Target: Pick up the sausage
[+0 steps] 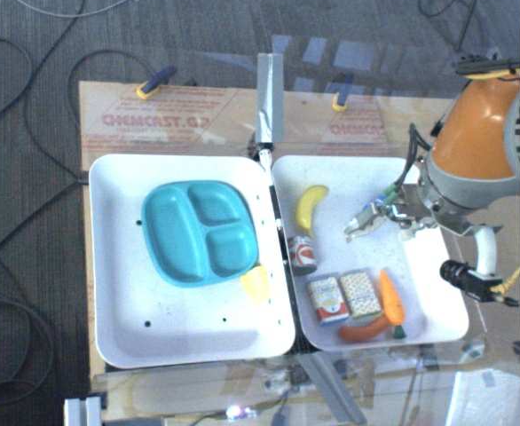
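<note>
Over the right bin's upper middle you have the grey two-finger gripper, its slim metallic fingers pointing left and slightly down, parted at the tips with only white bin floor between them, so it is released and grasps nothing. Behind it, to the right, the wrist joins the grey arm with its orange band, which enters from the right side of the view.

Your target, the reddish-brown curved sausage, lies near the front wall of the shallow white right bin, well apart from the gripper. It touches or nearly touches the lower end of the orange carrot with a green stub, which lies just to its upper right. Just above the sausage sit 2 small boxes side by side: a red-and-white carton on the left and a speckled tan packet on the right. A small red-and-white can rests against the bin's left wall, and a yellow banana lies above it, left of the gripper.

Across the divider, the shallow white left bin carries a turquoise plastic plate with 3 compartments, and a pale yellow block sits just beside the plate's lower right corner. Both bins rest on a brown cardboard-covered bench, with 2 yellow-handled clamps at its far edge.
</note>
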